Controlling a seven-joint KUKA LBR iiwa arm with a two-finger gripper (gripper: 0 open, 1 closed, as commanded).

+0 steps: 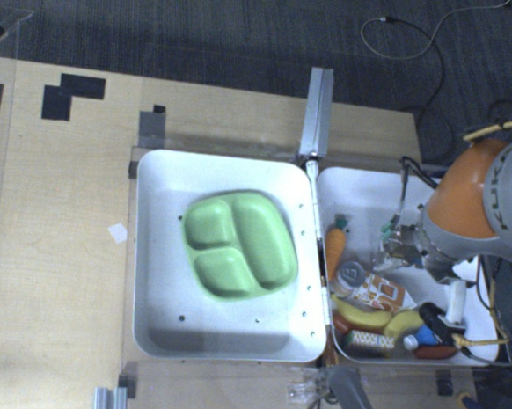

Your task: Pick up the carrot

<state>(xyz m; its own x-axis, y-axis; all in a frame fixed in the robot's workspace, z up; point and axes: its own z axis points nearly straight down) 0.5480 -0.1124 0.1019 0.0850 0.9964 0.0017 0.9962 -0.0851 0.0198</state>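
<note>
Lying well to the left of the claw (397, 246), the carrot (335, 243) is seen against the right bin's left wall, its long axis running toward and away from the camera. Whether the claw is parted cannot be told.

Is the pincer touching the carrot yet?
Apart. The camera view shows the pincer further right in the right bin, with bare white floor between it and the carrot lying along the bin's left wall.
</note>
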